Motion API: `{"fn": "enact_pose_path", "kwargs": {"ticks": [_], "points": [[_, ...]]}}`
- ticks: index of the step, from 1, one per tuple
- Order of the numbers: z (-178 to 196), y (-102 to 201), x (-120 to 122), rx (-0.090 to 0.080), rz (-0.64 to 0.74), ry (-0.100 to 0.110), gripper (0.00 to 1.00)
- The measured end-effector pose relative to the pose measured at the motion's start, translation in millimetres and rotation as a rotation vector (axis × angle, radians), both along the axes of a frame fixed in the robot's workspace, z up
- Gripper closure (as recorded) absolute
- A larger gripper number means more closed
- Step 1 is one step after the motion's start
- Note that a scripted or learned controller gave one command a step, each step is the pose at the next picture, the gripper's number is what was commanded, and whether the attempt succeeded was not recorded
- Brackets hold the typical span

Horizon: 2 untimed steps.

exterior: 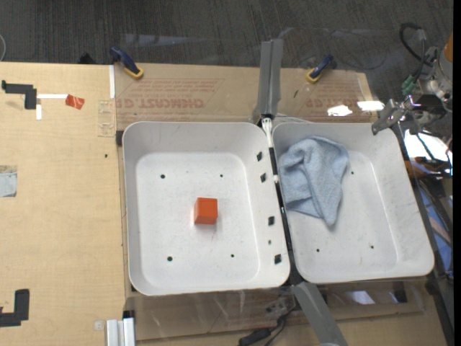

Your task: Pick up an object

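Orange-red cube (pixel 206 211) sits alone near the middle of the left bin (pixel 144 265), resting flat on the white floor and well apart from every wall. Nothing touches it. Across the dark hinged divider (pixel 274 193) that runs between the two trays, the right bin (pixel 389 251) holds a pale blue-grey cloth (pixel 315 179), crumpled and heaped toward the upper left part of that tray, one fold trailing down toward the centre. Both bins lie side by side on the table (pixel 50 193), whose light wooden surface stretches away to the left, marked with small black brackets and a small red tag (pixel 74 101) near its upper edge. A sheet of brown cardboard (pixel 187 92) with reversed printed lettering lies behind the bins, pinned by two blue-and-yellow clamps (pixel 126 62), one at each end. At the far right, beyond the upper corner of the right bin, the gripper (pixel 395 114) hangs above the bin's rim, well apart from both the cube and the cloth, with cables (pixel 414 45) looping above it. Its fingers are too small and cluttered against the background to tell whether they stand apart or together; nothing can be seen between them.
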<state>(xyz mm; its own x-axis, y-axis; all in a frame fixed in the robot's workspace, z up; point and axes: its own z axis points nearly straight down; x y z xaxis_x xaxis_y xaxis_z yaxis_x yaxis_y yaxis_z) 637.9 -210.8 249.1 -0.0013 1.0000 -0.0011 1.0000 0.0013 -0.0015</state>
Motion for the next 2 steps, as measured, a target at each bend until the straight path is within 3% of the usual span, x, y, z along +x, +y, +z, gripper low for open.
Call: {"fn": "enact_pose_path", "kwargs": {"ticks": [1,2], "points": [[-44.3,62.5,-33.3,0.000,-0.072,0.002,0.00],[-123.3,106.1,20.1,0.000,0.130,0.000,0.00]]}}
